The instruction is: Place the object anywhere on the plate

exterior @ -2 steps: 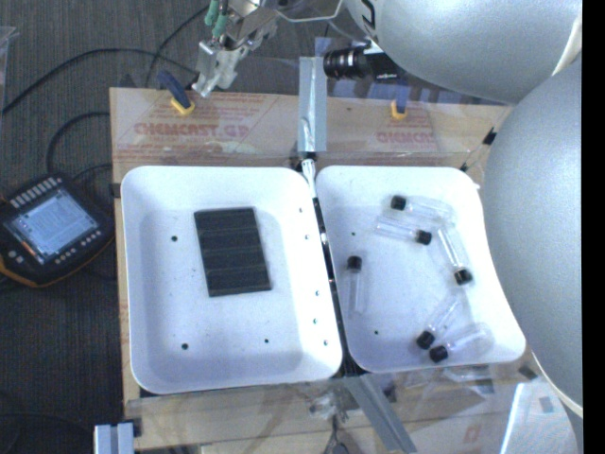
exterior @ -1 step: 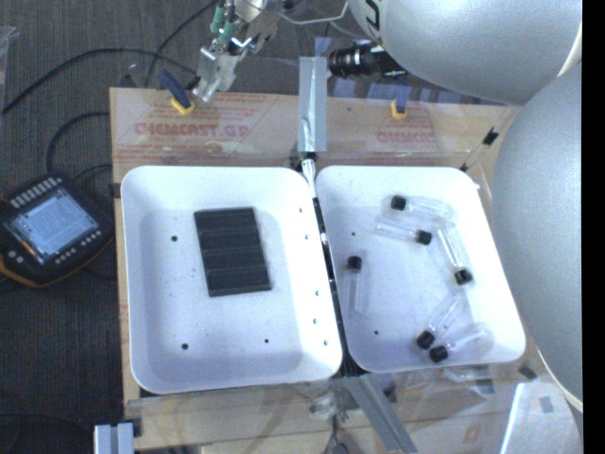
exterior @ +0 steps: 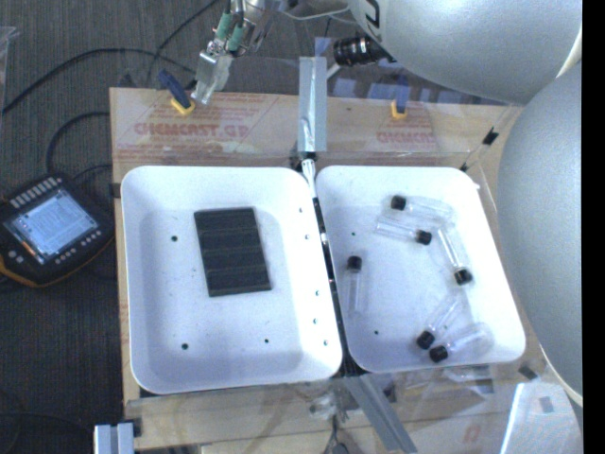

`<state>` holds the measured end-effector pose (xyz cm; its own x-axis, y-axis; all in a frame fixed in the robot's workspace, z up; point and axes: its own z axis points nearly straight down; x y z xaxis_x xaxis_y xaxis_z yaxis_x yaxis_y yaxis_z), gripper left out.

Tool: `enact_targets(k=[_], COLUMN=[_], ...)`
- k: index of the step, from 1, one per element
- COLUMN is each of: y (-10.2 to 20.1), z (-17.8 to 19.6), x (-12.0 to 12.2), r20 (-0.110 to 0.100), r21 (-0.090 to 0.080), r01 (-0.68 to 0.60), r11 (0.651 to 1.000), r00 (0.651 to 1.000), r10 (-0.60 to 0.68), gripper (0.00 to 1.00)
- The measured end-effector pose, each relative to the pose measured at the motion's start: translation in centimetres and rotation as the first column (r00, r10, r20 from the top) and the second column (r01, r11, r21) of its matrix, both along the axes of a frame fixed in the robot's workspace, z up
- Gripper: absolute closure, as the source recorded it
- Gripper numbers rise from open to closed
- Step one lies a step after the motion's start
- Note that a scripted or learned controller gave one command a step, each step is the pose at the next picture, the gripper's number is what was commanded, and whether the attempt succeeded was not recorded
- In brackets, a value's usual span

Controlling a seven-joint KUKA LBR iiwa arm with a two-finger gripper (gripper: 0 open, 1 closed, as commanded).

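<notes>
A dark plate (exterior: 233, 251) lies in the left bin (exterior: 151, 348). Clear vials (exterior: 416, 220) lie scattered in the right bin (exterior: 378, 343). The gripper (exterior: 206, 88) hangs beyond both.

Robotics lab, big grey industrial arm (exterior: 473, 26), teach pendant (exterior: 49, 230) on dark floor, cables, two white bins (exterior: 142, 348) on a plywood desk (exterior: 236, 126)

Even overhead light, soft shadows, slightly grainy, arm blurred.

A dark ribbed plate (exterior: 233, 251) lay flat in the middle of the left bin (exterior: 151, 348), slightly turned. In the right bin (exterior: 378, 343), clear vials with black caps (exterior: 416, 219) lay scattered on their sides, some near the far right, others at the near right corner.
</notes>
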<state>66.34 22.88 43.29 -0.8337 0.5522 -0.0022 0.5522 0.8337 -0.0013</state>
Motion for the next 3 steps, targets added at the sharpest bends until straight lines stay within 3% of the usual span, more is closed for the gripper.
enact_targets(k=[3], y=[0.42], z=[-0.06], x=[-0.38], r20=[-0.002], r21=[-0.001], r01=[-0.262], r11=[0.965], r00=[0.965], r10=[0.262], gripper=[1.00])
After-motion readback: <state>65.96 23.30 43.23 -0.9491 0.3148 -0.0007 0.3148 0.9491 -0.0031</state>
